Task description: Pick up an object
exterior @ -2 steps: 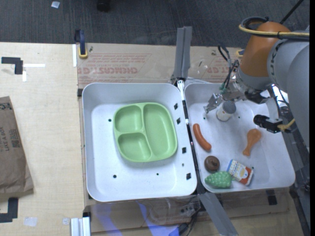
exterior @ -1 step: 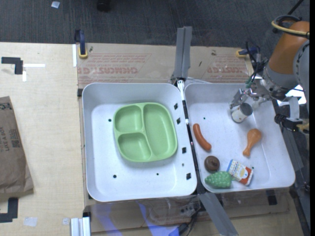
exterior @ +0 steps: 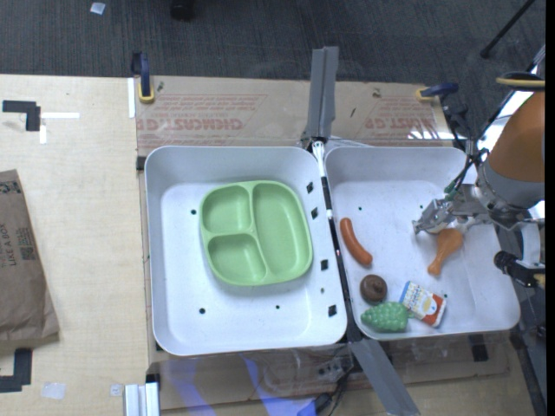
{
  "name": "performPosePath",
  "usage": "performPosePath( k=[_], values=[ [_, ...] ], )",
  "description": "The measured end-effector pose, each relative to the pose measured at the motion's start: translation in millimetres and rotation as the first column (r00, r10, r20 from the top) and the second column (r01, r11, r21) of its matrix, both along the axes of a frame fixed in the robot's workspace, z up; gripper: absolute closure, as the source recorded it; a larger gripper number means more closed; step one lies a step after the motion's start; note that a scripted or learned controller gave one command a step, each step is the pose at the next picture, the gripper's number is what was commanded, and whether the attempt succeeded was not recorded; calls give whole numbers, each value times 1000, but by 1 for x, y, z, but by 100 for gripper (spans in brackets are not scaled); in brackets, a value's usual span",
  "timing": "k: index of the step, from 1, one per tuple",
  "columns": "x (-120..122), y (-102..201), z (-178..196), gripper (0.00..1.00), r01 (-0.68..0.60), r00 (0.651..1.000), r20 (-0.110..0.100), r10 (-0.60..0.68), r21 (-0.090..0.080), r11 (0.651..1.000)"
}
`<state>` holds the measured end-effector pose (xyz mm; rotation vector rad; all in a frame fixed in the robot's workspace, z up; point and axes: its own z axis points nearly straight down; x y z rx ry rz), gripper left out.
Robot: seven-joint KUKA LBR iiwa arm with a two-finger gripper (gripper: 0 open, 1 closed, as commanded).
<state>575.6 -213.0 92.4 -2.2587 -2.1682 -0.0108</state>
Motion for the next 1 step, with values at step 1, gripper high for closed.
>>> performPosePath(
  k=[1],
  values=[
    [-39, 4, -1, 0, -22, 1000, 0, 22, -10, 1000]
  ],
)
